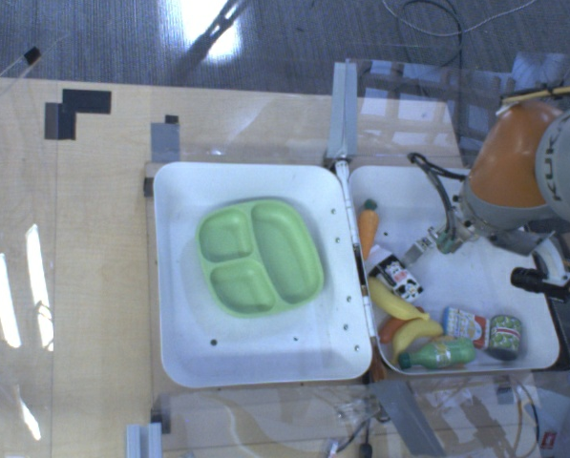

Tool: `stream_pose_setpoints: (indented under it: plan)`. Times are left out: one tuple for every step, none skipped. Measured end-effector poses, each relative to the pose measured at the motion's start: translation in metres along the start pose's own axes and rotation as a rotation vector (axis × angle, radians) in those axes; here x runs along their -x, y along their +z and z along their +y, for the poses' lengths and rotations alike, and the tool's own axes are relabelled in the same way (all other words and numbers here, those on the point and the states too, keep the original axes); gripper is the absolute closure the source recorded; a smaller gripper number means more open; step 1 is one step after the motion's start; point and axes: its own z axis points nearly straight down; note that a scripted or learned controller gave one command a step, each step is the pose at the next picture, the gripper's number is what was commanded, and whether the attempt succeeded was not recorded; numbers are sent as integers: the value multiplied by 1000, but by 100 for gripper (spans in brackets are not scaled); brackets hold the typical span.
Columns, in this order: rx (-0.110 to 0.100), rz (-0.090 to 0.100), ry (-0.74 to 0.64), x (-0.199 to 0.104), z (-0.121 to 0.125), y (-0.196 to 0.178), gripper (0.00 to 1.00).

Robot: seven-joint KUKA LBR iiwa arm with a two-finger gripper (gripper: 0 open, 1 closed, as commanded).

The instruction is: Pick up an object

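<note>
Two shallow white bins sit side by side on the pale wooden bench [74, 256]. The left bin [175, 351] carries a green divided plate [261, 256], three compartments, lying flat near the bin's middle and turned a little askew.

The right bin [399, 184] holds all the loose things, bunched along its left wall and its near edge. An orange carrot [368, 225] lies against the left wall, toward the far end. Just nearer along the same wall is a small black-and-white carton [396, 275], tilted, and right beside it a yellow banana [395, 300], with a second banana [415, 334] curving toward the near edge. Something red-orange [390, 329] peeks out between the two bananas; I can't make out what it is. A green bottle [439, 354] lies on its side along the near edge, touching the second banana. Beside it toward the near right corner are a red-and-white packet [464, 324] and a small green can [504, 335], lying close together.

The grey arm [552, 189] with its orange band [509, 156] leans in over the right bin's far right part. Its end effector [435, 243] hangs low over bare bin floor, just beyond the carton, and nothing shows in its grip. Whether the grip is apart or together I cannot tell from here.
</note>
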Motion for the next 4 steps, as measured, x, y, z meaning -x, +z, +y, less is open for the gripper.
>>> stream_pose_setpoints:
  plan:
    - [-7,7,-27,-13,53,-8,0]
    - [-9,8,26,-38,0,-9,0]
    - [-8,7,39,-12,41,-53,0]
    - [-11,10,76,-63,-31,-23,0]
